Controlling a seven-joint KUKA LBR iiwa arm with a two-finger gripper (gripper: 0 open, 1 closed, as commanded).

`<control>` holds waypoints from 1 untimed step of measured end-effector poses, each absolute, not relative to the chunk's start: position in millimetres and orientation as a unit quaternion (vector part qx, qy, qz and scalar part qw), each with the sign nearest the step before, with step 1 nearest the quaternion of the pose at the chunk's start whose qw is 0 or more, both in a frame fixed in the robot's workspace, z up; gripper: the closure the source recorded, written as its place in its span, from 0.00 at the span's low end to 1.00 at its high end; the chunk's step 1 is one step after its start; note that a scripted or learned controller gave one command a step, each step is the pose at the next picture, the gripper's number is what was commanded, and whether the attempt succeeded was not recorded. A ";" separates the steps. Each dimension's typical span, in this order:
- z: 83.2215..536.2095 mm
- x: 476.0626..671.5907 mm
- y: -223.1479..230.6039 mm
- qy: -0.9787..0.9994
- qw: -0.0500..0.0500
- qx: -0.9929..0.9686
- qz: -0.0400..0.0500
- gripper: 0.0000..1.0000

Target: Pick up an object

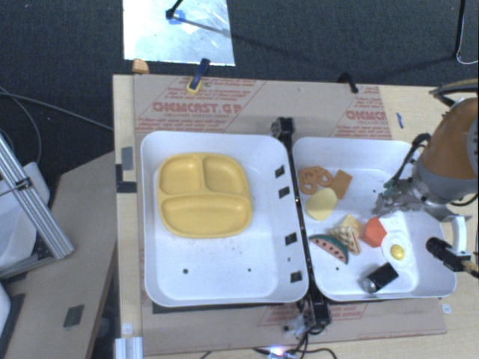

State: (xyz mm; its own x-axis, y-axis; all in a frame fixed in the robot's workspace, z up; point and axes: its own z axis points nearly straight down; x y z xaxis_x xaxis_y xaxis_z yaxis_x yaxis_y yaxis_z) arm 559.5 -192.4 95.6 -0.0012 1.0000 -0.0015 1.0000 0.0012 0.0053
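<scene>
End effector above right bin of toy food.

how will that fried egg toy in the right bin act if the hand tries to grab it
The fried egg lies flat and thin on the right bin floor, so fingers will probably struggle to get under it. It looks like smooth moulded plastic, likely stiff, light and somewhat slippery. It should slide rather than roll if pushed, perhaps into the orange block beside it.
</scene>
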 end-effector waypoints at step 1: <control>85.0 516.3 -206.8 0.706 0.001 0.708 0.001 1.00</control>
State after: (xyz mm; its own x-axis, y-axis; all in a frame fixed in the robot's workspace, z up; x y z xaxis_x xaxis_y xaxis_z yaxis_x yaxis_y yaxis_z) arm 516.3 -206.8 85.0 0.0018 1.0000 -0.0007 1.0000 -0.0018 0.0023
